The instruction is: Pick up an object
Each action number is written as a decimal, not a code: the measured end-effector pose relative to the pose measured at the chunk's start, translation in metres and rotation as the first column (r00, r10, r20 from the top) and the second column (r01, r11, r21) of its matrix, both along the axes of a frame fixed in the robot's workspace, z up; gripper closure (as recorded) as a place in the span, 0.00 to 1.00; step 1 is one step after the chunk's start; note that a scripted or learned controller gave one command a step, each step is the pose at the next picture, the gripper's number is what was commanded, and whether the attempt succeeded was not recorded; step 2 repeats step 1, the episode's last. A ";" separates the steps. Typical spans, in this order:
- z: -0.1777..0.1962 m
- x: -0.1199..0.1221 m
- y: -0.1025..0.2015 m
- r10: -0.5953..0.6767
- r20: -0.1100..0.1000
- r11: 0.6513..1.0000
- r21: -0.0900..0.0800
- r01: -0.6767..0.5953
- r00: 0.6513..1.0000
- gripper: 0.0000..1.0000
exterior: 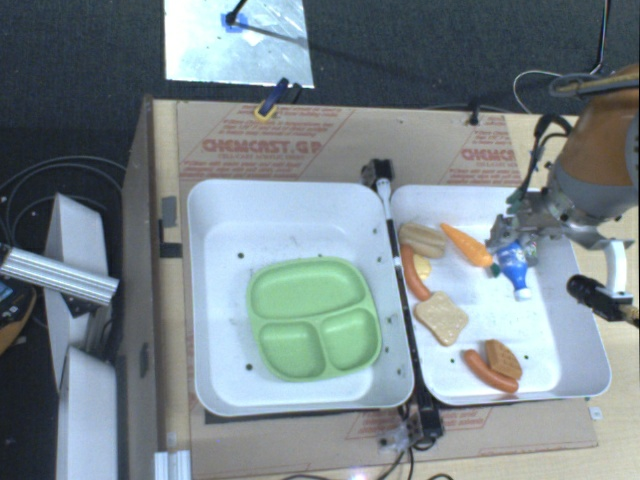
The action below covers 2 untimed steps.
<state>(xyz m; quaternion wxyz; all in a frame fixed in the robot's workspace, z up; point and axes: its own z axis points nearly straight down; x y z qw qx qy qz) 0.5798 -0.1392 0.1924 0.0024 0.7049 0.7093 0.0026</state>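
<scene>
My gripper (512, 240) reaches in from the right over the far part of the right bin (565, 328). A blue bottle with a white cap (515, 268) sits directly under its tip, tilted with the cap toward the near side. I cannot make out whether the bottle is held or only lies beneath the gripper. An orange carrot (466, 244) lies just left of the gripper, close to it.
Also in the right bin are a tan bun (421, 237), a red sausage (413, 274), a toast slice (441, 318), and a brown piece (503, 357) on another sausage (485, 372). The left bin (215, 258) holds a green divided plate (314, 318).
</scene>
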 end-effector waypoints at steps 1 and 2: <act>0.011 0.036 0.086 -0.001 -0.004 1.000 0.001 0.001 1.000 1.00; 0.011 0.036 0.086 -0.001 -0.004 1.000 0.001 0.001 1.000 1.00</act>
